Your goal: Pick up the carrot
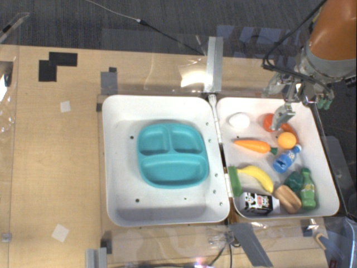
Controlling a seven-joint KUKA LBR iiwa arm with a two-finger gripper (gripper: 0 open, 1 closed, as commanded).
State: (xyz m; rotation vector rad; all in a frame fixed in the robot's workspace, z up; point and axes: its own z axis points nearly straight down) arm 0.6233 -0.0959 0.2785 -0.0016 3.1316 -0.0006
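The carrot (252, 146) is orange with a small green stub at its right end. It lies flat across the upper middle of the right bin (319, 128). My gripper (282, 116) hangs over the back of that bin, up and to the right of the carrot and apart from it. It sits just over a red round item (269, 121) and above an orange ball (287, 140). Nothing shows in its grasp.
The right bin also holds a white disc (239, 120), a blue bottle (285, 161), a banana (256, 176), a black-and-white carton (256, 203), a brown bun (288, 199) and green items (305, 188). A teal divided plate (172, 154) lies in the left bin (114, 149).
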